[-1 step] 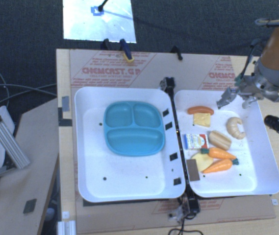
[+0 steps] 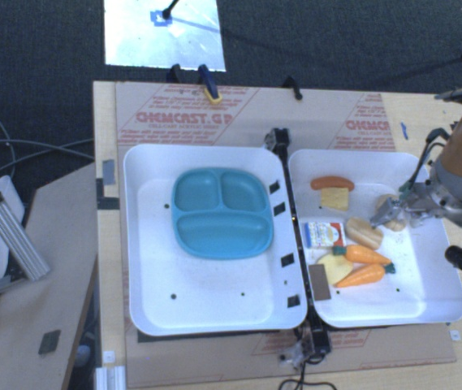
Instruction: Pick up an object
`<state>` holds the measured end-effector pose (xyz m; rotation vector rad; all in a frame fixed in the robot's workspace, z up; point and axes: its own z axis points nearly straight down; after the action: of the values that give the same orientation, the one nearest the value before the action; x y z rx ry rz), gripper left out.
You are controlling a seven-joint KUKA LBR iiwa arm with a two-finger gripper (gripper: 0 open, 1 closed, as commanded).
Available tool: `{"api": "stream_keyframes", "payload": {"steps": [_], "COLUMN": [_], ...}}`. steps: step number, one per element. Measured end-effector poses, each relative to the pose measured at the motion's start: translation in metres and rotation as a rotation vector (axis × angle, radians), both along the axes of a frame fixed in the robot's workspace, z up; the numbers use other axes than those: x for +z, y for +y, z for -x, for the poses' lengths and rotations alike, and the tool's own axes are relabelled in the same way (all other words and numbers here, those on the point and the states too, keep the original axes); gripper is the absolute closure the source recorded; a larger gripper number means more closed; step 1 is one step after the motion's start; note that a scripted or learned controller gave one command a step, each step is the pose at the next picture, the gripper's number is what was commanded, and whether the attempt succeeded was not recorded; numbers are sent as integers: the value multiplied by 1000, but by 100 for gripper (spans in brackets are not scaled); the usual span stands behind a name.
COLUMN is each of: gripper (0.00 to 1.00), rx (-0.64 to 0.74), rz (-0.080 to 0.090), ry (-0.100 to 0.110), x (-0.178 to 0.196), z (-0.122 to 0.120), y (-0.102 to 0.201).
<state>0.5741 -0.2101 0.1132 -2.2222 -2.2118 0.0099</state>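
Grey metal gripper [image 2: 393, 212] hangs low at the right of the frame, inside the right bin [image 2: 433, 303]; whether its jaws are apart or together I cannot tell. Just left of it lies a tan bread roll [image 2: 364, 233], with another pale piece [image 2: 395, 223] partly hidden under the gripper. Below the roll sit two orange carrots [image 2: 366, 265], a yellow wedge [image 2: 334, 268] and a small printed carton [image 2: 323, 234]. Higher up are a sausage [image 2: 332, 183] and a cheese slice [image 2: 335, 199]. At frame centre, the left bin [image 2: 153, 299] holds a blue divided plate [image 2: 221, 214].
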Motion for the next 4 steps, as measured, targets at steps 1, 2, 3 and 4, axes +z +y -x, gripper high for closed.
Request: {"api": "stream_keyframes", "payload": {"steps": [1, 2, 3, 4], "gripper": [0, 0, 0, 0], "rx": [1, 13, 5, 13], "rz": [1, 1, 0, -3], "ry": [-20, -18, -10, -9], "x": [-26, 52, -31, -19], "z": [47, 41, 74, 87], "y": [3, 40, 43, 107]}}
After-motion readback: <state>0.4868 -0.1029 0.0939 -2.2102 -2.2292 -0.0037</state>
